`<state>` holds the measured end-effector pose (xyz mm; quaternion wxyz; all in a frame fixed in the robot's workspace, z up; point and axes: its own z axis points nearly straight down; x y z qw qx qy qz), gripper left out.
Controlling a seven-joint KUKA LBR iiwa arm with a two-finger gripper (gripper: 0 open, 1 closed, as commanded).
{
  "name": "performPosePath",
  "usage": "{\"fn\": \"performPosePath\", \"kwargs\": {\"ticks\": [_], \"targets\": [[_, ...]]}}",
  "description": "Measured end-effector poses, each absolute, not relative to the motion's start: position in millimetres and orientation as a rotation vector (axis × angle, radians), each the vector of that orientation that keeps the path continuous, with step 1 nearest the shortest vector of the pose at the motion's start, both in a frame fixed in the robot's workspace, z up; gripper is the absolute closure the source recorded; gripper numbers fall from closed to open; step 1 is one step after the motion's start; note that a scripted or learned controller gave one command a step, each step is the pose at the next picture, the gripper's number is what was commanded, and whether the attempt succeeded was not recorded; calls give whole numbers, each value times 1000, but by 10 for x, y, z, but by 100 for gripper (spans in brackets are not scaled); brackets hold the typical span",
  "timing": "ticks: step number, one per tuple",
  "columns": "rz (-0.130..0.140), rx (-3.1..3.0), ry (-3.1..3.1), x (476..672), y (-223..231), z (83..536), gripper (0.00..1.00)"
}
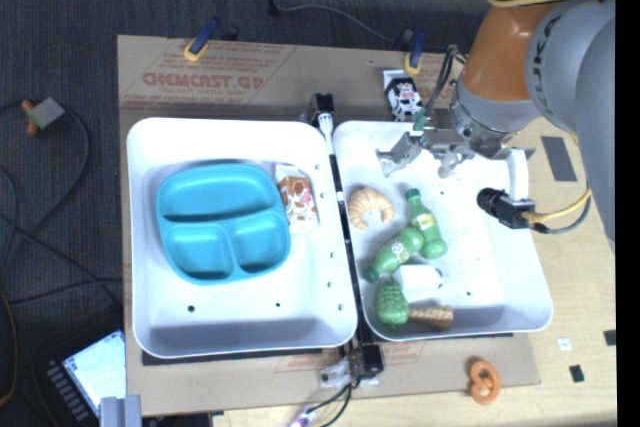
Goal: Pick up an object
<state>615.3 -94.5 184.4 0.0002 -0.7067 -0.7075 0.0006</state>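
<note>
My gripper (421, 158) hangs over the back of the right bin (520, 280), with its fingers (393, 153) spread open and nothing between them. Just in front of it and to the left lies a tan croissant (370, 207). Beside the croissant are two green bottles, one (425, 223) right below the gripper and one (394, 255) lying slantwise nearer the front. A bumpy green toy (392, 303), a white block (424, 278) and a brown stick (433, 317) lie at the bin's front.
The left bin (145, 310) holds a blue divided tray (222, 220) and a small brown and white packet (296, 198) against its right wall. A black camera unit (497, 205) sticks out from the wrist. An orange ring (484, 380) lies on the bench in front.
</note>
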Motion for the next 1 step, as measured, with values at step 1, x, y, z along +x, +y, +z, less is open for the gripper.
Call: {"fn": "performPosePath", "kwargs": {"ticks": [1], "targets": [[-4, -2227, -2224, 5494, -1034, 877, 0]]}}
